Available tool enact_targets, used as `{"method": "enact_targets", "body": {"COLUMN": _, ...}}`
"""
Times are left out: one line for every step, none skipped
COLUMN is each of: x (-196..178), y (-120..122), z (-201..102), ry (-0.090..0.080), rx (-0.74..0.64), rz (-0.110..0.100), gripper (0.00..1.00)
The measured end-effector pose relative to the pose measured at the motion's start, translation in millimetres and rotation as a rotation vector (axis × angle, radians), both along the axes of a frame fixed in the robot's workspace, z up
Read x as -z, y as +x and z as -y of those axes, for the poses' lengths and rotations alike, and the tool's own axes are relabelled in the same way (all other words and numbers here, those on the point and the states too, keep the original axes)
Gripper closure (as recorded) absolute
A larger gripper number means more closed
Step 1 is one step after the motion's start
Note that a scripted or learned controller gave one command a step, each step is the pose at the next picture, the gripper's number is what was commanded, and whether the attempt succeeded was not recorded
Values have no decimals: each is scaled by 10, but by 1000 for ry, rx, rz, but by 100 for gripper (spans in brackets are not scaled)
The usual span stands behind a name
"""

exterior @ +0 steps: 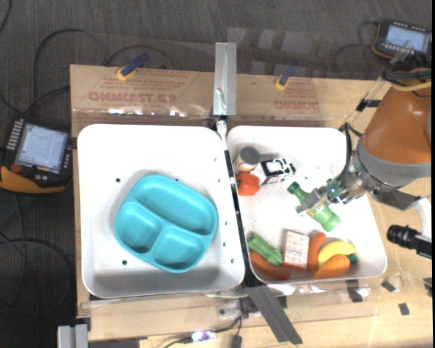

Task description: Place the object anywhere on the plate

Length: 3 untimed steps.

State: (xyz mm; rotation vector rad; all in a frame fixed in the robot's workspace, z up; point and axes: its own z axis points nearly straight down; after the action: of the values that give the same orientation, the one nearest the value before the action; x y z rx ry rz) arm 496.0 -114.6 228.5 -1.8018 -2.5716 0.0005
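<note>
A light blue plate (167,222) with three compartments lies in the left bin (101,151). In the right bin (362,256), a small green bottle (325,216) lies on its side in the middle, its cap pointing to the upper left. My gripper (320,197) reaches in from the right and sits directly over the bottle's middle, touching or nearly touching it. The gripper's body hides part of the bottle.
The right bin also holds a grey cylinder (249,154), a white and black toy car (277,169), an orange piece (247,184), a green vegetable (265,251), a small box (296,248), a carrot (316,246) and a banana (336,251). A metal divider (225,85) stands behind the bins.
</note>
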Motion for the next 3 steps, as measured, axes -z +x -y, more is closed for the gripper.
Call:
{"method": "enact_targets", "body": {"x": 458, "y": 371, "z": -406, "ry": 1, "rx": -364, "rz": 0, "gripper": 100}}
{"method": "enact_targets", "body": {"x": 457, "y": 31, "z": -1161, "ry": 1, "rx": -475, "rz": -2, "gripper": 100}}
{"method": "enact_targets", "body": {"x": 457, "y": 317, "z": -1811, "ry": 0, "rx": -550, "rz": 0, "gripper": 100}}
